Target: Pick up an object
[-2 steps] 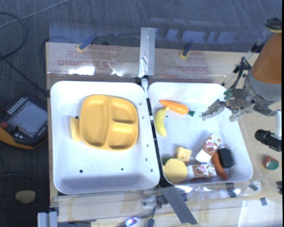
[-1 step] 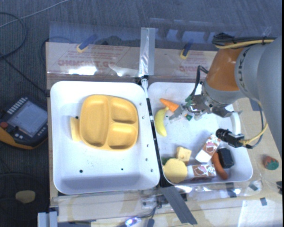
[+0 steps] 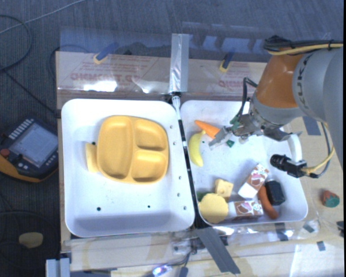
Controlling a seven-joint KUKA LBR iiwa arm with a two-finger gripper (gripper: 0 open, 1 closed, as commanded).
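Over right bin (image 3: 297, 209), fingers (image 3: 226, 136) near carrot (image 3: 207, 128), blurred, spread or pinched: can't tell.

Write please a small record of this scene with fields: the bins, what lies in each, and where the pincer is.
left bin: yellow divided tray
right bin: carrot, banana, cheese piece, yellow round item, small cartons, dark item
pincer: over right bin, close beside carrot
arm: reaches in from the right
held item: none seen
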